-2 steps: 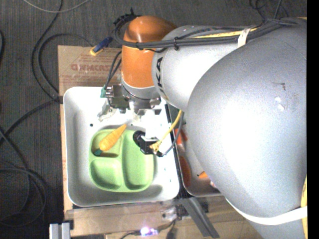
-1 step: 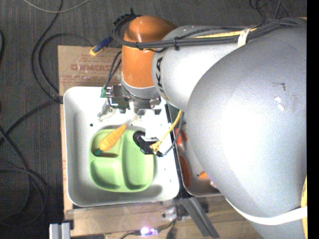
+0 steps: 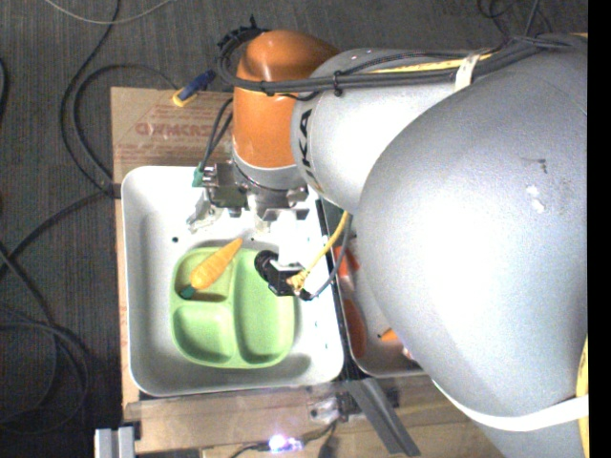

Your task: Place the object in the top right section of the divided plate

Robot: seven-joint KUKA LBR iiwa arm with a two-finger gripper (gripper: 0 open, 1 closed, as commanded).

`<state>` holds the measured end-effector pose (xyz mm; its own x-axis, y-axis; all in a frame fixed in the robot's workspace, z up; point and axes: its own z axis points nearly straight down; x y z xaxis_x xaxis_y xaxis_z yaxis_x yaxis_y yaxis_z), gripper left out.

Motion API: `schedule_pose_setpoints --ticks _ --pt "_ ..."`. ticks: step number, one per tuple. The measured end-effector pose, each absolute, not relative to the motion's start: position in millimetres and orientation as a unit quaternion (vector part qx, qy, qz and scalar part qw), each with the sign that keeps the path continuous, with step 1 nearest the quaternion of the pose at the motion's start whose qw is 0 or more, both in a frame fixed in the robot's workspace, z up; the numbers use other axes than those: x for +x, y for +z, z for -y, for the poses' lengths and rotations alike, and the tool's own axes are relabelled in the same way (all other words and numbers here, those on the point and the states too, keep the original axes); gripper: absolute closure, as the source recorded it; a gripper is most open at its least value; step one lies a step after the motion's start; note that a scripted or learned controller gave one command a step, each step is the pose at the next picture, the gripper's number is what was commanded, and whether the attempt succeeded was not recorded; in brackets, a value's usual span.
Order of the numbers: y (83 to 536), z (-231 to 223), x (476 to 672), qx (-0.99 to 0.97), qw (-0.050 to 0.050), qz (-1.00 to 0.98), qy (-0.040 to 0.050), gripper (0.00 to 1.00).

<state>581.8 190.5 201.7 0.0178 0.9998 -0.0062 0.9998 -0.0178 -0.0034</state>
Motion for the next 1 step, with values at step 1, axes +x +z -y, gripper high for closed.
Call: schedule_pose_setpoints --ticks 1 --pt "190.8 -131.4 551.3 0.7 -0.001 -0.714 -0.003 0.0"
